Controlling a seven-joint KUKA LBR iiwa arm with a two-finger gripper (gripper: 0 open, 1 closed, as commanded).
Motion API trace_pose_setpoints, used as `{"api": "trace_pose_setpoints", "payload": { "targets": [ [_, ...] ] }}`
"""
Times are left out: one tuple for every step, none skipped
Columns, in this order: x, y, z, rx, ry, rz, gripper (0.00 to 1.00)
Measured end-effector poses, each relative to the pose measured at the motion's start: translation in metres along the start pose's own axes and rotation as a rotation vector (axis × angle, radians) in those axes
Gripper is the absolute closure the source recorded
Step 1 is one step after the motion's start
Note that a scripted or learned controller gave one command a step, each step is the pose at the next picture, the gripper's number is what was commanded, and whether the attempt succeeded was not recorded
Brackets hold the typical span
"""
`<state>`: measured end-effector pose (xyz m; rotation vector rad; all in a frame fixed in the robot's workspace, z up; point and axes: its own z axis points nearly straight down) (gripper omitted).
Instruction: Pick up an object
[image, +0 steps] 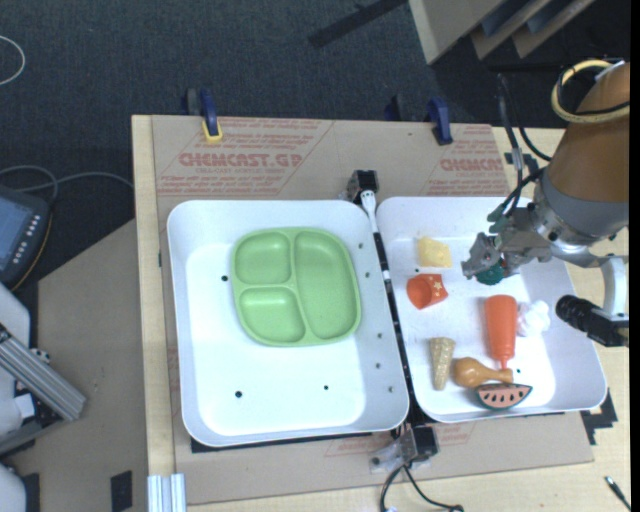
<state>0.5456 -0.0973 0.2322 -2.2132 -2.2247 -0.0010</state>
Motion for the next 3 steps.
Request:
{"api": "trace_pose_setpoints", "payload": {
  "targets": [
    [0.053,-0.032,0.012,0.003,0.000,0.000,1.00],
    [0.047,-0.028,-0.002,-0.005,-0.003,0.005,1.00],
    [0.053,-0.018,0.013,0.000,-0.003,0.004,1.00]
  ]
}}
